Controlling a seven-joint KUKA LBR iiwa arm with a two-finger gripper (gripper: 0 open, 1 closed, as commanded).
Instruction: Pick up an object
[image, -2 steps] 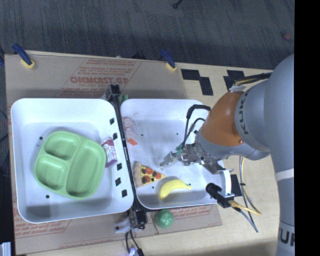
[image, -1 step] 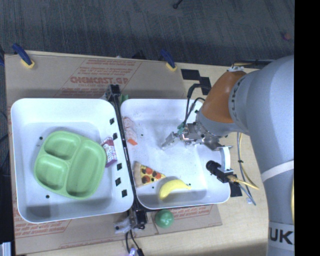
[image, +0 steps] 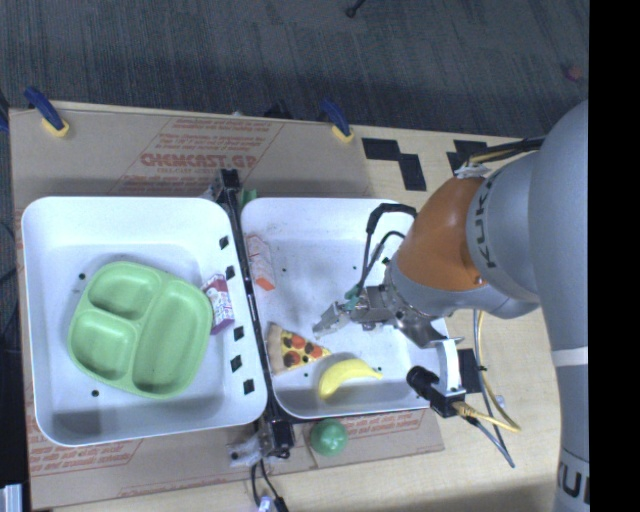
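The gripper hangs over the middle of the right bin, reaching leftward from the wrist. Its metal tips are small and blurred, so whether they are spread or closed cannot be told; nothing can be seen between them. Just below and left of the tips lies a toy pizza slice, near the bin's left wall, with red and dark toppings. To the right of the slice, against the bin's near wall, a yellow banana lies on its side, below the gripper and apart from it. A small orange piece sits further up by the left wall.

Behind the gripper the arm rises to the right, grey with an orange band, and the letters "KUK" can be read on the grey housing beside the band. Black cables loop over the wrist.

The left bin holds a green 3-compartment plate, and a small purple-and-white packet leans by its right edge; its print is too small to read.

Both bins rest on a brown cardboard sheet printed in red, where "CHEMCAST GP" is roughly legible. 2 blue clamps grip the cardboard's far edge. A green ball sits on the cardboard just outside the right bin's near wall.
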